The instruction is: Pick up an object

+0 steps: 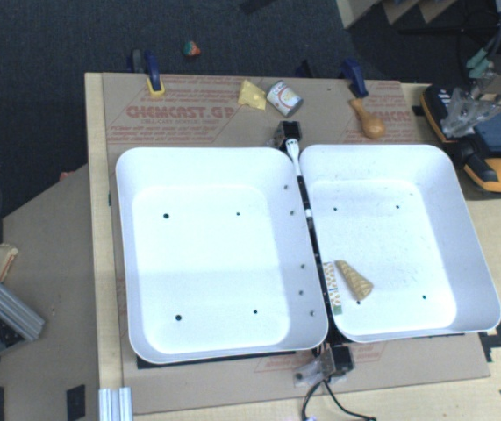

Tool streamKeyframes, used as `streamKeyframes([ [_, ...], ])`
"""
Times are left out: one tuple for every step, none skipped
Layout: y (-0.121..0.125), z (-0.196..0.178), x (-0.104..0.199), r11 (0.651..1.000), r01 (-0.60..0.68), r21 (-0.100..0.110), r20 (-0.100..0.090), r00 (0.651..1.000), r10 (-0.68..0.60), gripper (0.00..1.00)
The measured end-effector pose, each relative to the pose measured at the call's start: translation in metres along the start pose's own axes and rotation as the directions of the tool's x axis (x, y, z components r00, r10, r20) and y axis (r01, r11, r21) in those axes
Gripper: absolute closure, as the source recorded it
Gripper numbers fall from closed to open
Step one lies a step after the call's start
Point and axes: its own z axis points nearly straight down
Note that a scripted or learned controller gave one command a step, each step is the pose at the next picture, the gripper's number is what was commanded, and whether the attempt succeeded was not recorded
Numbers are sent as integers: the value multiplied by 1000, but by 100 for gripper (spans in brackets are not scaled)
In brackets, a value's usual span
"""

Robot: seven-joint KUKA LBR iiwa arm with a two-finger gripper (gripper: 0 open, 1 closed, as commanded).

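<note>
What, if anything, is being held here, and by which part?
Nothing is seen held. The tan cone lies loose in the right bin.

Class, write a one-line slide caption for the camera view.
Two white bins side by side; a tan cone-shaped object lies near the right bin's left wall.

A small tan cone-shaped object lies on its side in the right white bin, near the bin's left wall and lower edge. A thin flat card with green print lies just beside it, against that wall.
</note>
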Motion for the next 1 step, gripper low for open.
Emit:
streamKeyframes([
  [-25, -178, 9, 1000, -5, -1, 1, 1000, 5, 100],
])
